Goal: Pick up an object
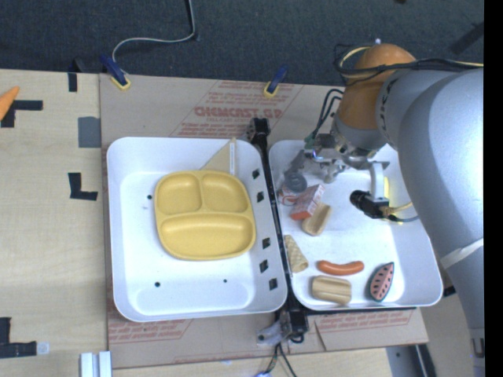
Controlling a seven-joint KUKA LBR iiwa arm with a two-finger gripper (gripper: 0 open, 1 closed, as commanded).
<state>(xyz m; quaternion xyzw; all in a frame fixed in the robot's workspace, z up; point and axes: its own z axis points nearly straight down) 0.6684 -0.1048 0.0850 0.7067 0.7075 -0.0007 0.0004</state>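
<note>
My gripper [299, 179] is low in the right bin [417, 251], near its upper left corner. Just below it lie a red and clear packet [306, 203] and a tan roll-shaped piece [317, 220]. Whether the gripper touches the packet I cannot tell. Farther toward the front are a waffle-patterned wedge [295, 253], an orange sausage [340, 268], a tan bread roll [331, 290] and a watermelon slice [380, 281]. No object shows lifted off the bin floor.
The left bin [126, 234] holds a yellow divided plate [206, 214]. A black divider [269, 210] with clips runs between the bins. My grey arm [440, 148] covers the right bin's far right side. Cables hang by the wrist [369, 203].
</note>
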